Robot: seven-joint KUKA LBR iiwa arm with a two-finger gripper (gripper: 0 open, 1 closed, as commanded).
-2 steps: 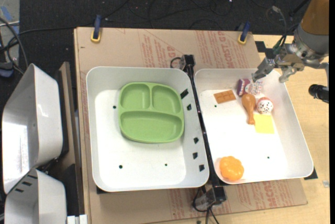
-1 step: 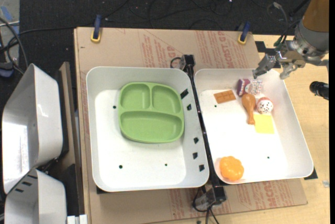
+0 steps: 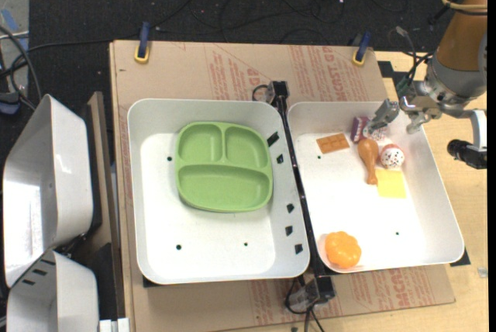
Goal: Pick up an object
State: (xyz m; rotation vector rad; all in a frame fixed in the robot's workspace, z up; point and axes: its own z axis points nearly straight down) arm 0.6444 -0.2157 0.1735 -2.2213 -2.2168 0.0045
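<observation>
**Bench with 2 white bins**

A brown board-topped bench (image 3: 232, 67) carries 2 shallow white bins side by side, touching along a dark middle seam. The left bin (image 3: 151, 245) and the right bin (image 3: 434, 233) sit squarely on it. 2 yellow clamps (image 3: 142, 53) grip the far edge.

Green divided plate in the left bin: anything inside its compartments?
Nothing lies in the three compartments of the green plate; their floors show bare. It sits flat in the left bin, so whatever is beneath it is covered.
</observation>
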